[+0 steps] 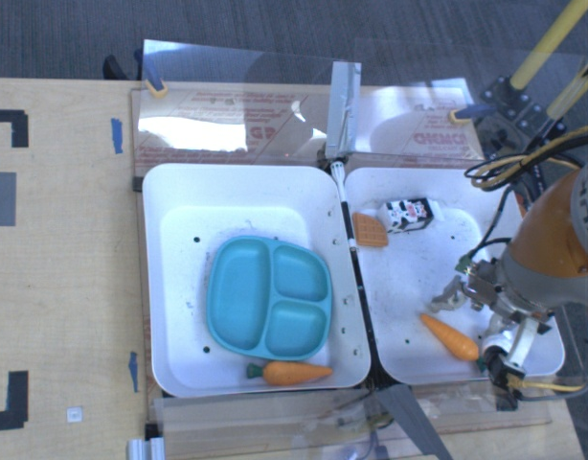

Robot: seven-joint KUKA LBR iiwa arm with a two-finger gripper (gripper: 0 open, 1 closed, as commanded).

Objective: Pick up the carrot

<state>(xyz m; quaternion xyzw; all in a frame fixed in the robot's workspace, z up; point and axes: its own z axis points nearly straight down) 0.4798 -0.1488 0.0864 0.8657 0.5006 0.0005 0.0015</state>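
Gripper point(474, 307) is hovering by the right-bin carrot point(449, 337), holding nothing; can't tell its state. Carrot is looking light, stiff, slick, tapered: grab mid-body.

One fixed camera looks down at a slant on both bins point(169, 286) from above the bench point(55, 257)

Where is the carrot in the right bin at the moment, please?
In the camera view, that carrot lies near the right bin's front edge, just left of the hand.
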